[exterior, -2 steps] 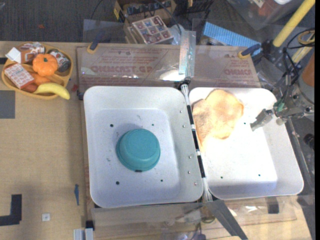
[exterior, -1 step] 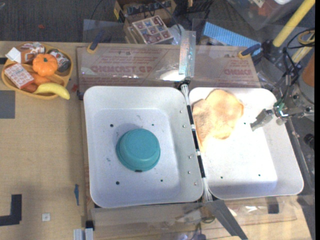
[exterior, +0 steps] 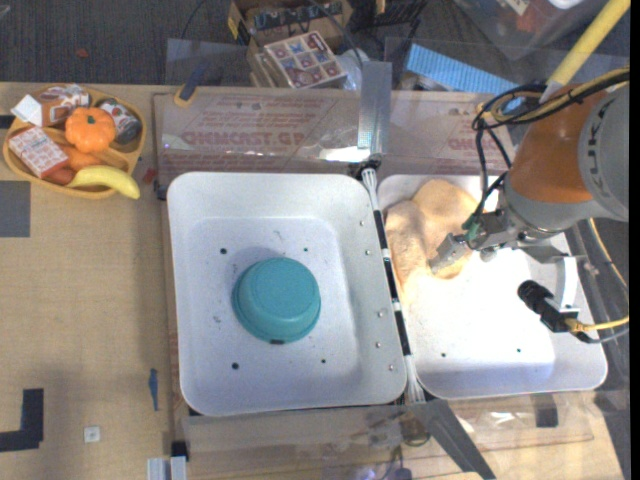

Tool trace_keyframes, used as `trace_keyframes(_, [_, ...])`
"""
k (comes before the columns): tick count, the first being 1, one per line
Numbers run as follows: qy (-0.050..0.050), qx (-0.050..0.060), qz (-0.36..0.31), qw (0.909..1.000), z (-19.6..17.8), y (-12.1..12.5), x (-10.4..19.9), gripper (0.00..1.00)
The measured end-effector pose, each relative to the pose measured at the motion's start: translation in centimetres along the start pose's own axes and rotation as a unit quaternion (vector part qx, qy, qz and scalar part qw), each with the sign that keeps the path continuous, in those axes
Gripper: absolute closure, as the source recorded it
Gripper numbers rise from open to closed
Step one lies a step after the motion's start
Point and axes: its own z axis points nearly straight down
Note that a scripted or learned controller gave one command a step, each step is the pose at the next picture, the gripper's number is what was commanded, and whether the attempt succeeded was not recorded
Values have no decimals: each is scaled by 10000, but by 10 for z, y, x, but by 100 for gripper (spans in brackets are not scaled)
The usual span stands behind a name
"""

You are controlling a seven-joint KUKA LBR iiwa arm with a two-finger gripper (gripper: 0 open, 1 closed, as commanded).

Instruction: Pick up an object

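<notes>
A tan, lumpy soft object (exterior: 425,230) lies in the back left corner of the right bin (exterior: 500,358). My gripper (exterior: 462,242) reaches in from the right and sits low at that object's right edge, touching or just over a tan lobe (exterior: 448,260) of it. The arm's orange band (exterior: 555,158) is above and to the right. A teal bowl (exterior: 278,299) rests upside down in the middle of the left bin (exterior: 200,218), far from the gripper.
A black part with a yellow cable (exterior: 545,306) hangs off the arm over the right bin's right side. A raised divider (exterior: 390,288) separates the bins. A fruit dish (exterior: 75,143) sits on the bench at far left. Clutter lies behind the bins.
</notes>
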Motion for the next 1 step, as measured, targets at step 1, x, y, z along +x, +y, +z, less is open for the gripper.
trace_keyframes(1, [-17,-33,-480,9988,31,9,12,0])
